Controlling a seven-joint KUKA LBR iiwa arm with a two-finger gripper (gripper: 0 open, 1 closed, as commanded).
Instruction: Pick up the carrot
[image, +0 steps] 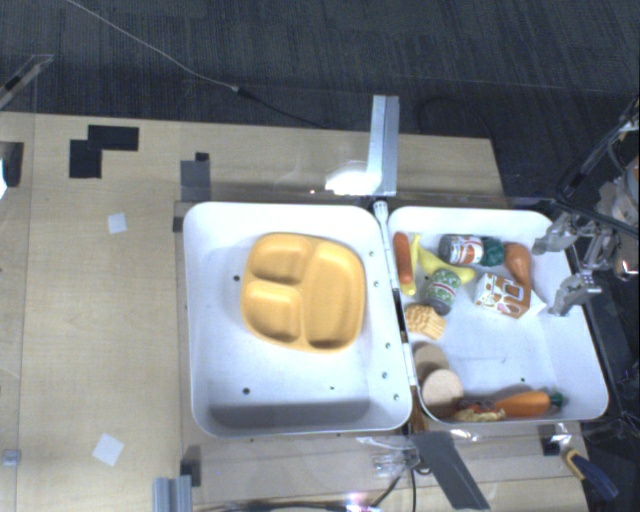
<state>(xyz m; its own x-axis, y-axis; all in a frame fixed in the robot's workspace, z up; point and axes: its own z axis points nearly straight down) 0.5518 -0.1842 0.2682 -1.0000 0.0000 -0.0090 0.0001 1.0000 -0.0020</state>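
The carrot (522, 404) is orange with a green top at its right end. It lies flat along the near wall of the right bin (560, 345), close to the near right corner. My gripper (563, 268) hangs over the bin's right edge, well beyond the carrot toward the far side. Its two metal fingers (553, 239) stand apart with nothing between them, so it is open.
The right bin also holds a red sausage (402, 258), a banana (428, 268), two cans (460, 249), a drumstick (517, 262), a small carton (502, 294), a waffle piece (424, 321) and a round bun (440, 382). A yellow divided plate (303, 290) lies in the left bin (215, 330).
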